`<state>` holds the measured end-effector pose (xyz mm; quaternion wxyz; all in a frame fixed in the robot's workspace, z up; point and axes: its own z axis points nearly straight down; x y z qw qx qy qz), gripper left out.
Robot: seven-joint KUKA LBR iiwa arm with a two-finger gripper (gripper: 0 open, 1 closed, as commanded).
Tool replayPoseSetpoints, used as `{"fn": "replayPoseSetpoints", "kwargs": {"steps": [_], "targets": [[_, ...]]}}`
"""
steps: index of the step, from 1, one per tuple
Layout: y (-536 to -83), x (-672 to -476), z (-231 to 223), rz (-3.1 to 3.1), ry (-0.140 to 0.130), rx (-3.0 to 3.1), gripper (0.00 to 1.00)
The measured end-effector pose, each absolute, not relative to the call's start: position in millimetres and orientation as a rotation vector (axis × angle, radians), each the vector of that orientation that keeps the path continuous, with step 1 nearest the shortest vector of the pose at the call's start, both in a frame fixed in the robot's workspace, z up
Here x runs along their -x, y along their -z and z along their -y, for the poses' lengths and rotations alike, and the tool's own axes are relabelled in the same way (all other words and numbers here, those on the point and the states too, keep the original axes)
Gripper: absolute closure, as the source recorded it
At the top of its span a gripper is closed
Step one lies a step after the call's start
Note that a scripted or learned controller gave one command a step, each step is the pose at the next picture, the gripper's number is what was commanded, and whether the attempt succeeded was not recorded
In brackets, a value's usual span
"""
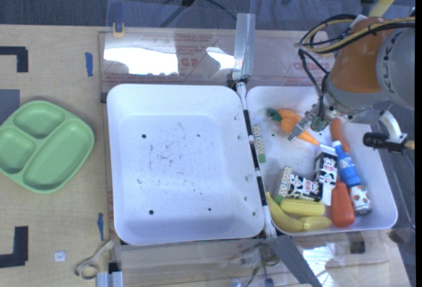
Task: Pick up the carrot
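The carrot (288, 118) lies in the right bin (386, 216) near its upper left corner, orange with a green leafy top (273, 114) pointing left. Its body runs down to the right, and an orange tip (309, 138) shows past the gripper. My gripper (301, 128) is down over the carrot's middle, hiding that part. The grey arm with its orange band (356, 68) reaches in from the upper right. The carrot still rests low in the bin.
Packed into the right bin are a blue bottle (347, 167), an orange bottle (341, 204), a cow-print carton (301, 185), a corn cob (307, 208) and a banana (287, 218). The left bin (125, 107) adjoins it. A green divided plate (43, 145) sits far left.
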<state>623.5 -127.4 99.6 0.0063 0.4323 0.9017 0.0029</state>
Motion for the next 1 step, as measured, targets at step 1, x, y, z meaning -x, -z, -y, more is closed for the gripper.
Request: {"fn": "replayPoseSetpoints", "kwargs": {"steps": [1], "targets": [[-270.6,-638.7,116.3,-2.817,-0.003,-1.378,1.0]]}}
